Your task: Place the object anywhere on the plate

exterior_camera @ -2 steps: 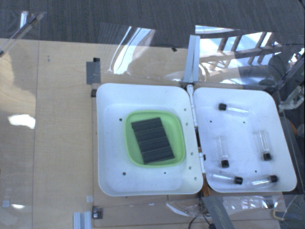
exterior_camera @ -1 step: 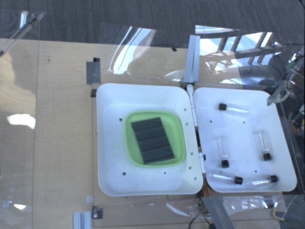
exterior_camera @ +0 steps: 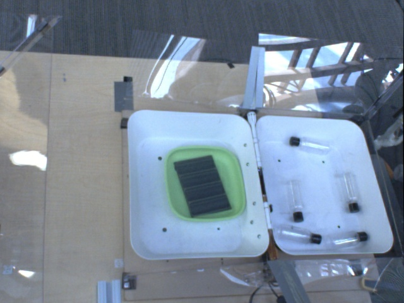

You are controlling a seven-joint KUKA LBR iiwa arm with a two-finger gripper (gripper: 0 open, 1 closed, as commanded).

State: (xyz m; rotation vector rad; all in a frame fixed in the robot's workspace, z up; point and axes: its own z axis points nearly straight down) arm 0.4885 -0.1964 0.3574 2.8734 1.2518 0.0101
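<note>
A light green square plate (exterior_camera: 237, 175) lies in the middle of the left white bin (exterior_camera: 142, 188). A dark grey ridged rectangular block (exterior_camera: 201, 185) rests flat on the plate, turned a little off the plate's sides. In the right white bin (exterior_camera: 372, 169) lie several clear tubes with black caps: one near the back (exterior_camera: 307, 145), one in the middle (exterior_camera: 295, 201), one toward the right (exterior_camera: 349, 191) and two along the front wall (exterior_camera: 300, 236) (exterior_camera: 351, 238).
The two bins meet at a hinged seam (exterior_camera: 257, 169) with a grey metal post (exterior_camera: 254, 81) behind it. Bare wooden bench (exterior_camera: 63, 169) spreads to the left. Shiny metal framework and cables (exterior_camera: 379, 93) crowd the back right corner.
</note>
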